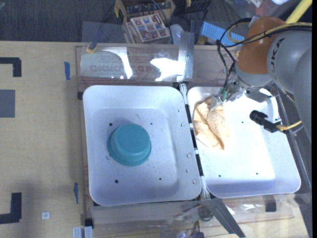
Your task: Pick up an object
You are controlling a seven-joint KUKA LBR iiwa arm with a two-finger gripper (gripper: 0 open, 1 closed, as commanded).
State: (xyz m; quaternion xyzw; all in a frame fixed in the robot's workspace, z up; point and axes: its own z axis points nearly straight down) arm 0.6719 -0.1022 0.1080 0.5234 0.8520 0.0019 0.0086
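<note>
Just beneath the end effector (221,97), crumpled cloth (210,125)

A matt teal plastic bowl (130,144) sits in a smooth white plastic bin (99,182); a soft tan cloth (212,127) lies crumpled beside a pale wooden bench (39,148).

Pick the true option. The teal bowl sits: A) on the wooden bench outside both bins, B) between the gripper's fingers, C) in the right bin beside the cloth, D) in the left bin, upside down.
D: the teal bowl lies base-up on the floor of the left bin, while the orange cloth lies in the right bin under the gripper.
</note>
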